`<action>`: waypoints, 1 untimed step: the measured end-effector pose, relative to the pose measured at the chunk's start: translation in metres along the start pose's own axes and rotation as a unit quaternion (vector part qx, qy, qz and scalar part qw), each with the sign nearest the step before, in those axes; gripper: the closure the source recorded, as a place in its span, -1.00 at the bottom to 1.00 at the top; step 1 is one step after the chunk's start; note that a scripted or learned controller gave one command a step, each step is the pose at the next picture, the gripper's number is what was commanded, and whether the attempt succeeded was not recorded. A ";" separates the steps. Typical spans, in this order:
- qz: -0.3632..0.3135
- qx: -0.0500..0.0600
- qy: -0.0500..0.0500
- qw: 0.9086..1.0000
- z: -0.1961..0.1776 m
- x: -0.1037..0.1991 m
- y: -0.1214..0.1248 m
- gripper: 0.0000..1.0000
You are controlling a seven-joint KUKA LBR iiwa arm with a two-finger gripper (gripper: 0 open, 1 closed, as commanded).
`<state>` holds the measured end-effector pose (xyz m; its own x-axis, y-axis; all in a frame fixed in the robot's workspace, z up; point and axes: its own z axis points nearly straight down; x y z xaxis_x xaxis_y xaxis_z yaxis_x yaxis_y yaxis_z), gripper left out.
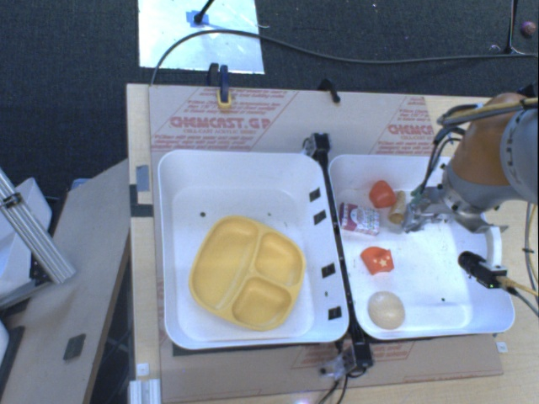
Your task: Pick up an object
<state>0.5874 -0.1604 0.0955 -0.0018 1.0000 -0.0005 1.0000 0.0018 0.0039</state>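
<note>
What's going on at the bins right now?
The arm's gripper is low in the right bin, beside a tan item and a red-and-white packet. Two red pieces and a pale ball lie loose there. The left bin has a yellow divided tray. Nothing appears lifted yet.

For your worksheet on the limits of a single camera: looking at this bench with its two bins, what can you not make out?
- Gripper, camera view: too small and blurred against the right bin to tell open from shut.
- Tan object beside it: partly hidden by the gripper; identity unclear.
- Packet: print too small to read.
- Arm: cut off at the right.
</note>
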 end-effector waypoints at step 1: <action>-0.002 -0.002 -0.001 1.000 -0.064 0.004 0.002 1.00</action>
<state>0.5894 -0.1568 0.1597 -0.0053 1.0000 -0.0019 1.0000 0.0053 0.0078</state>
